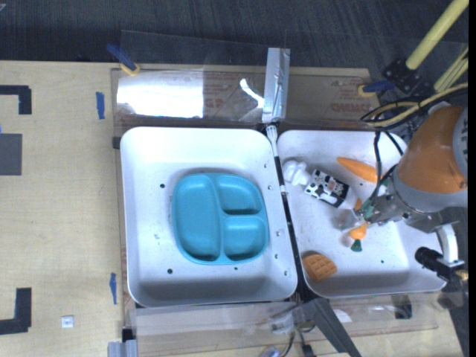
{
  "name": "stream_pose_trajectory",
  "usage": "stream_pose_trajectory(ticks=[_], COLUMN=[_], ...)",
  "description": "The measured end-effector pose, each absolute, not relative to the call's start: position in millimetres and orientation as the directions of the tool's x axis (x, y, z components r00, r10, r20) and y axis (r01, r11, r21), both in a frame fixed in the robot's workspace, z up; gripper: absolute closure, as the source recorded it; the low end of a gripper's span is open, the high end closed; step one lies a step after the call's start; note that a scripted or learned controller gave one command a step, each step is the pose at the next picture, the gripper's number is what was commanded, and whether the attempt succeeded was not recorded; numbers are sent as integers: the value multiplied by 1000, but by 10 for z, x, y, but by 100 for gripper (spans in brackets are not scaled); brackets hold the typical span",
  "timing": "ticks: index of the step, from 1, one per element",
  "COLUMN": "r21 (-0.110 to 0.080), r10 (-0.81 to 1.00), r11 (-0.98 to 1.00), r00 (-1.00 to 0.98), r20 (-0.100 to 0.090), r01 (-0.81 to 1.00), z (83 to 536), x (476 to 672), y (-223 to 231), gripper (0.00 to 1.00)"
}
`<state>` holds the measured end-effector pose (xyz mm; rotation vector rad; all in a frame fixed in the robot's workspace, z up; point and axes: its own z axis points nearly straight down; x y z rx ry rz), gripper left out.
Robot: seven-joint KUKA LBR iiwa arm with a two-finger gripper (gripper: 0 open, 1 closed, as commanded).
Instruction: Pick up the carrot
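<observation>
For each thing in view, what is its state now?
blue divided plate: lying flat in the left bin.
carrot: lying in the right bin, apart from the pincer.
small carrot piece: lying just below the pincer.
round cookie: lying near the right bin's front wall.
black-and-white toy: lying beside the carrot.

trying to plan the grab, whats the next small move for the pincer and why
Probably a short straight descent, then a close. The pincer hangs in the right bin right over a small carrot with a green top, and no object is seen between its tips. A larger orange piece lies farther up the bin, so the near carrot looks like the easier target.
</observation>
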<state>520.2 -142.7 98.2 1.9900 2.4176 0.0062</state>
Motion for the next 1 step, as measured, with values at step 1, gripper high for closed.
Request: stream_pose_trajectory(ticks=[1], r21=[2], r10=[965], r11=[-263], r00=[263], r20=[1], r01=[965], z=[1852], x=[5603], y=[-715], gripper=[100])
